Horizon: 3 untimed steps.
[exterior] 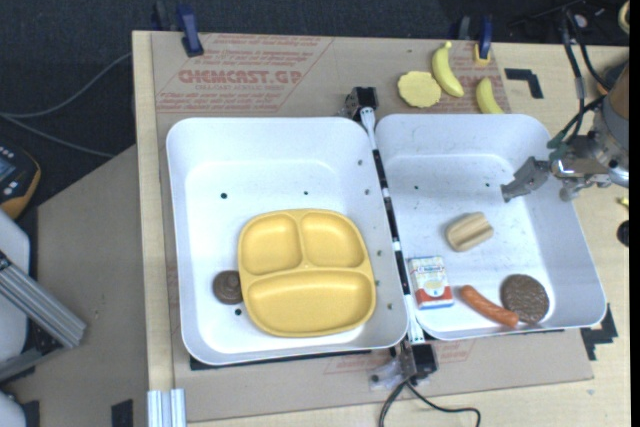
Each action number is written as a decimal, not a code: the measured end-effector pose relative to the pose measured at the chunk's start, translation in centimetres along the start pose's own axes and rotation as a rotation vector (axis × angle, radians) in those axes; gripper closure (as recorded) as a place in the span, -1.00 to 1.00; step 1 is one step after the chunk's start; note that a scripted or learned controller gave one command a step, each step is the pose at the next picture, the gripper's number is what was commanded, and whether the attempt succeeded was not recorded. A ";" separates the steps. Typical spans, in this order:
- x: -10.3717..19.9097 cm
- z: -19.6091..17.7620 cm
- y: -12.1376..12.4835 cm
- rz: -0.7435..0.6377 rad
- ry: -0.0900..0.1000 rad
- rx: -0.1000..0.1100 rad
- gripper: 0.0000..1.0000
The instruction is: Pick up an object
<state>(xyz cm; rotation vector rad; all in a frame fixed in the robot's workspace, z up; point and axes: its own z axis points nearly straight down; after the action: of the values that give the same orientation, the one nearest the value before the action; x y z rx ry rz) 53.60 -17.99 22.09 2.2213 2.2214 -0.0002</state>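
The gripper (548, 177) hangs over the right bin (455, 150), near its right wall; its fingers seem spread apart, with nothing between them. Below-left of it lies a bread roll (468, 231), further below a brown patty (525, 296) and a sausage (487, 306).
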 end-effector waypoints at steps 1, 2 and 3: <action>6.0 12.5 1.6 -0.006 0.006 0.011 -1.00; 6.9 13.3 0.7 0.000 -0.006 -0.011 -1.00; 6.8 12.1 0.8 0.002 -0.008 -0.016 1.00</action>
<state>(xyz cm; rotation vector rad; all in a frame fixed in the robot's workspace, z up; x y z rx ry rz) 54.39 -11.20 10.03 2.2119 2.2065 0.0084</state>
